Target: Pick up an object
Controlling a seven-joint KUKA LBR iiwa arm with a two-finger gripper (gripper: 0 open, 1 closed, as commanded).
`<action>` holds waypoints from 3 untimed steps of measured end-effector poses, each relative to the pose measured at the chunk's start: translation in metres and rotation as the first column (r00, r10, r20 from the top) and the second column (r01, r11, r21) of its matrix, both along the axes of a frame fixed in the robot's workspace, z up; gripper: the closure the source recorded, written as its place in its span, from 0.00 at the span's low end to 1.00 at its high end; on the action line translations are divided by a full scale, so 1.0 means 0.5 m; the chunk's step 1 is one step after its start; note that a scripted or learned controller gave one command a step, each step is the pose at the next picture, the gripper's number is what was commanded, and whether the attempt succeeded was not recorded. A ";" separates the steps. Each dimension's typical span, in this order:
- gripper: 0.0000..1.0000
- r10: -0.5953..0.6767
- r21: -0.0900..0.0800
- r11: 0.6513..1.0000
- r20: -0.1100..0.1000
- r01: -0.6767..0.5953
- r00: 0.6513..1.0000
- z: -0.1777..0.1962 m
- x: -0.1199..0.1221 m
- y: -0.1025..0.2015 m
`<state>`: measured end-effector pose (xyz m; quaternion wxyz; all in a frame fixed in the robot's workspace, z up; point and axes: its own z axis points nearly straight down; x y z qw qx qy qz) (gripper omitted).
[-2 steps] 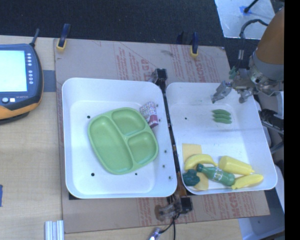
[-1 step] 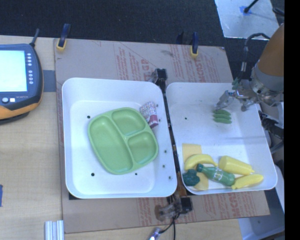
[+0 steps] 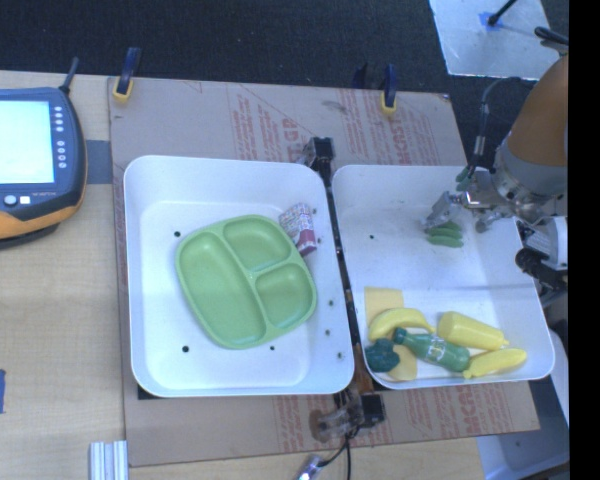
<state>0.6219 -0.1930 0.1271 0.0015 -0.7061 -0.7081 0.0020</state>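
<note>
A: Although the claw [image 3: 460, 211] is already low inside the right bin [image 3: 400, 193], I cannot tell if it is open or closed; the metal parts there are too small and blurred.

B: What is nearest to it?

A: A small green object [image 3: 444, 235] lies on the bin floor, just beside the claw on its lower side, perhaps touching it. I do not see it between the tips, so I do not say that it is held.

B: Then which step is this?

A: I judge it is the approach or the closing on that green object, not yet the lift. The next move needs the tips on both sides of the object, then a firm closing, then a straight rise.

B: And further from the claw?

A: Well below it, along the near wall of the same bin, there is a group: a yellow banana [image 3: 395, 320], a green bottle [image 3: 432, 348], two yellow pieces [image 3: 470, 330] and a flat yellow square [image 3: 383, 301]. Far to its left, in the left bin [image 3: 140, 268], a green divided plate [image 3: 246, 279] lies with a small can [image 3: 299, 227] at its upper corner.

B: Is there room?

A: Around the claw the bin floor is bare, so a vertical lift looks free. The bin's far wall is near, so sideways movement there is more limited.
</note>
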 end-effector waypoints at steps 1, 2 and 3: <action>1.00 0.000 -0.001 1.000 -0.002 0.000 1.000 0.021 0.000 -0.002; 0.00 0.001 -0.001 1.000 -0.002 -0.001 1.000 0.021 0.000 -0.002; 1.00 0.000 -0.001 1.000 -0.004 0.000 1.000 0.042 0.000 -0.004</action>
